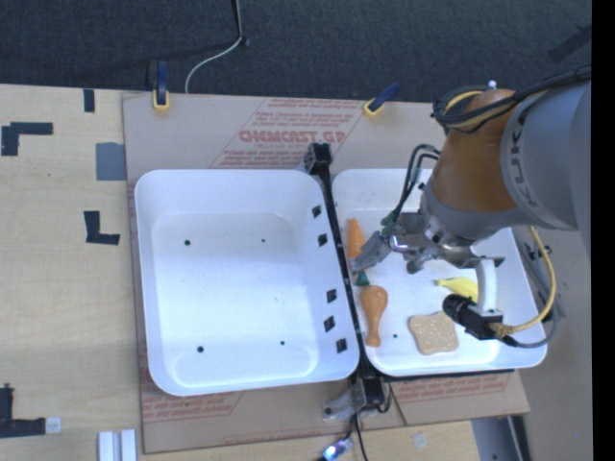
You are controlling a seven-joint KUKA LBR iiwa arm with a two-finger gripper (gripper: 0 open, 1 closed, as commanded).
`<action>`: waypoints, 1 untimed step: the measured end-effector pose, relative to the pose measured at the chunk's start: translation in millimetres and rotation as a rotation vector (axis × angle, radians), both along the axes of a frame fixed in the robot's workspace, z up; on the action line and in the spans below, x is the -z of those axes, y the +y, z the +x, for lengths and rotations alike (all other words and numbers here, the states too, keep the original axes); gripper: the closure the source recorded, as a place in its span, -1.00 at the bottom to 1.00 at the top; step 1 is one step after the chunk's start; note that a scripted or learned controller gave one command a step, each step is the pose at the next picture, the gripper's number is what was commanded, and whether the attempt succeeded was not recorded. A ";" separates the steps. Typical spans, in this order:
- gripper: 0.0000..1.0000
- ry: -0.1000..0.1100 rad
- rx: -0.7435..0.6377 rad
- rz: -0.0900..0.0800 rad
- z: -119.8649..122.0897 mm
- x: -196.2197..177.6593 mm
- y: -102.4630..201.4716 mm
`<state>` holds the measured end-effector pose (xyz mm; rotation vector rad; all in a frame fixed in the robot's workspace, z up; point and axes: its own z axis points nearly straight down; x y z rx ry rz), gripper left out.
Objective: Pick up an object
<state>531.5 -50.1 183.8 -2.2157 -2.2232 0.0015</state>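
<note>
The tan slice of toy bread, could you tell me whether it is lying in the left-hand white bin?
No, the tan slice of toy bread lies in the right-hand white bin, near its front edge.

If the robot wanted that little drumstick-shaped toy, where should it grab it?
Probably across the narrow shaft of the drumstick, below its rounded top, coming straight down from above. It lies flat in the right bin, lengthwise along the divider, so jaws set across its width would fit. The nearby cracker leaves room on that side.
</note>
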 end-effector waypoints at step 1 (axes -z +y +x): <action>-1.00 0.002 0.007 -0.003 -49.0 -0.8 -51.0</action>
